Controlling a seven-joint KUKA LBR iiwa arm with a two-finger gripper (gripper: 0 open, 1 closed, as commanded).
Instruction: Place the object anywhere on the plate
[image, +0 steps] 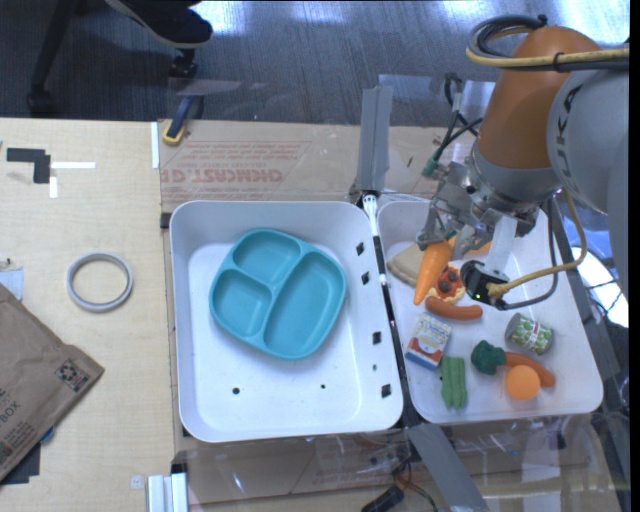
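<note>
The blue three-compartment plate (278, 292) lies in the left white bin (200, 390) with nothing on it. My gripper (449, 236) hangs over the upper left part of the right bin (580, 395). An orange toy carrot (432, 270) slants down from between its fingers, tip pointing to the lower left. The gripper is shut on the carrot's upper end. The carrot sits right of the wall between the bins, apart from the plate.
In the right bin lie a bread slice (403, 266), a sausage (455, 309), a small carton (429, 343), a green pickle (453, 381), broccoli (487, 356), a can (529, 334) and an orange (522, 384). A tape ring (100, 281) lies on the bench at left.
</note>
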